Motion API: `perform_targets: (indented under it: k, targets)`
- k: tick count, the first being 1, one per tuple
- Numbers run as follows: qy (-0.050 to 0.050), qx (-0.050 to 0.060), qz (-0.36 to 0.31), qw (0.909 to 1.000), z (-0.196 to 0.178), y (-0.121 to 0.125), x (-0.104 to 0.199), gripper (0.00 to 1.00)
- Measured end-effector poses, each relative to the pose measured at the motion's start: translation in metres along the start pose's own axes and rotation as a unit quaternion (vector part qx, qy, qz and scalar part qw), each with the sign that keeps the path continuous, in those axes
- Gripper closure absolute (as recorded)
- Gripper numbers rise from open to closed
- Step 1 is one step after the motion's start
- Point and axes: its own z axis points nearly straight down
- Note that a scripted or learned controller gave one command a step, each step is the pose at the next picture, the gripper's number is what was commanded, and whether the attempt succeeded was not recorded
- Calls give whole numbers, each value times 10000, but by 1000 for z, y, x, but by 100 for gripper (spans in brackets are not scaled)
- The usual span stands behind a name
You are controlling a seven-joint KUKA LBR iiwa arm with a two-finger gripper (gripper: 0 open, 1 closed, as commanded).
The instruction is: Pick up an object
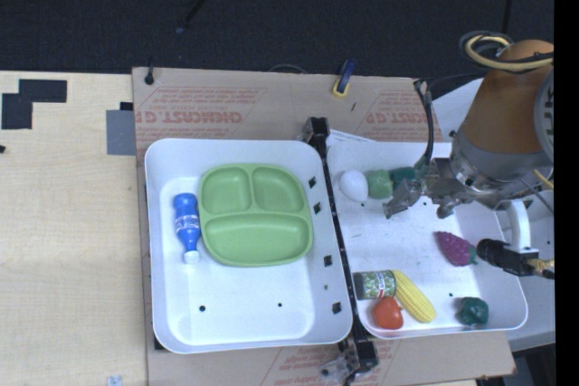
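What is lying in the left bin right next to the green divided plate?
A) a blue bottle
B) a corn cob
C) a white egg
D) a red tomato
A: the blue bottle lies against the left side of the green divided plate in the left bin.

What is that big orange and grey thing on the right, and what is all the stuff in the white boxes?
That is a robot arm, seen by a camera looking down from above. Its gripper hangs over the right bin, and I cannot tell whether it has grabbed anything. That bin has toy food: a white egg, a green piece, a purple one, a corn cob, a tomato, a small can and a dark green piece. The left bin holds a green plate and a blue bottle.
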Motion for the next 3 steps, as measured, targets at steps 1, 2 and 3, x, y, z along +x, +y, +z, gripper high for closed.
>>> perform_targets:
  k: [1,2,3]
  targets:
    - [-7,-60,-8,10000,-6,3,0,0]
    - [-5,-40,-12,10000,37,3,4,0]
    - [-7,-43,-5,10000,82,5,1,0]
